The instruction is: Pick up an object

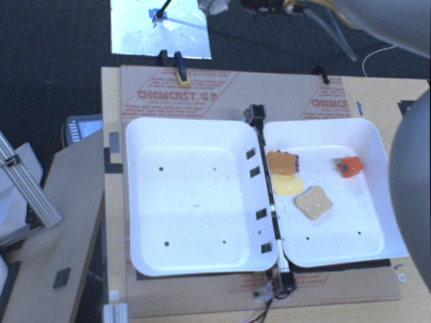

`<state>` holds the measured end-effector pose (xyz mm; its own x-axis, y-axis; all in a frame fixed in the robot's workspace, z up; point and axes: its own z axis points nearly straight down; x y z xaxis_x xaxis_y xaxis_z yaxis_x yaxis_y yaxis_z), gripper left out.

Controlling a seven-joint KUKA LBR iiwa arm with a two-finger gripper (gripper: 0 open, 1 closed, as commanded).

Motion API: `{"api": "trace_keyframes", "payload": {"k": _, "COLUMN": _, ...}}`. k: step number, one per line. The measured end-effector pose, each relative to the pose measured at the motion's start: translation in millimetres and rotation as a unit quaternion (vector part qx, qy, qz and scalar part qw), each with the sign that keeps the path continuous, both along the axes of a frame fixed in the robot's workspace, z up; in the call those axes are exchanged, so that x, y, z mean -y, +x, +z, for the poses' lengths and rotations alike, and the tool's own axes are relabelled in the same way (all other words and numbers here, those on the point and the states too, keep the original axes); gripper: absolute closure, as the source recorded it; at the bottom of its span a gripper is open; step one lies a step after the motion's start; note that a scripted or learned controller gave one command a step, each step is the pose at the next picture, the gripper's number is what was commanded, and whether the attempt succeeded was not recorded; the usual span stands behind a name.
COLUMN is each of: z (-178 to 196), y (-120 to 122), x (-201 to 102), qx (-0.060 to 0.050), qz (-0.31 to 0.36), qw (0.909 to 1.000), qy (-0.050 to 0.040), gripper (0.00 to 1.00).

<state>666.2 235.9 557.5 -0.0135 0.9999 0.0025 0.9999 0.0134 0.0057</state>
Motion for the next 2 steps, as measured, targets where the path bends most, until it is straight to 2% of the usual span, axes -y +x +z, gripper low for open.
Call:
{"api": "trace_keyframes", "payload": {"k": 1, "z": -20.8, "y": -102.6, "x": 105.7, "qx": -0.003, "qz": -0.011, "qw": 0.9999, "qy": -0.0016, "gripper": 1.0}}
{"api": "trace_keyframes", "payload": {"k": 2, "z": -149.4, "y": -103.4, "x": 32.3, "qx": -0.008, "qz": -0.002, "qw": 1.0, "qy": -0.002, "gripper": 1.0}}
